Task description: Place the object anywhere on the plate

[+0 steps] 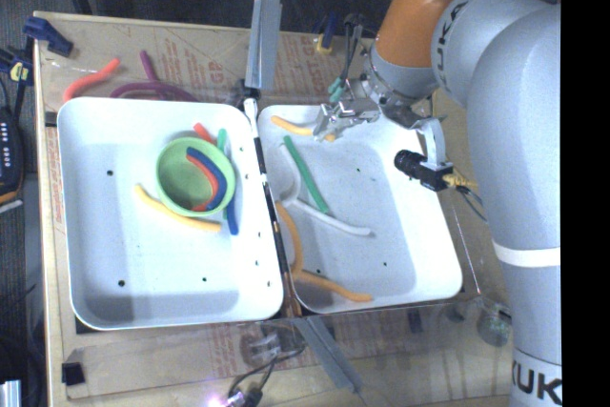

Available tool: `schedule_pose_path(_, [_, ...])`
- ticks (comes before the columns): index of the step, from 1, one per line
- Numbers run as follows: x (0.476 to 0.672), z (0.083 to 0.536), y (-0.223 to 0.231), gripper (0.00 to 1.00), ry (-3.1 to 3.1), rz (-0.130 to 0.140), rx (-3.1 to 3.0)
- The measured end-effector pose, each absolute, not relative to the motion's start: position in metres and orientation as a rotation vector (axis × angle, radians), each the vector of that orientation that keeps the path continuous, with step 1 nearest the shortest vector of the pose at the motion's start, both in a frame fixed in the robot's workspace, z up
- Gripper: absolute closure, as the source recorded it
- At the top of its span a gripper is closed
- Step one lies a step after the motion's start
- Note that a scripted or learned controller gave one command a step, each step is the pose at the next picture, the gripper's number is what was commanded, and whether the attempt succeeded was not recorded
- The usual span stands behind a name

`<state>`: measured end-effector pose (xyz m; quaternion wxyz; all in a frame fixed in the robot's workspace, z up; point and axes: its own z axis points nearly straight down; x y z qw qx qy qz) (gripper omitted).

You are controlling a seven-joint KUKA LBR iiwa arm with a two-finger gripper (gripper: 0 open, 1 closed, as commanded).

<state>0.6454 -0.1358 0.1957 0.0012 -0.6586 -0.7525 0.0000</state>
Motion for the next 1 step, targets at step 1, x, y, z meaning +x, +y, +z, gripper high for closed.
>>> schedule_pose_path(1, [0.6455,0.1957,-0.1356,0.00,-2.362,0.000,-2.067])
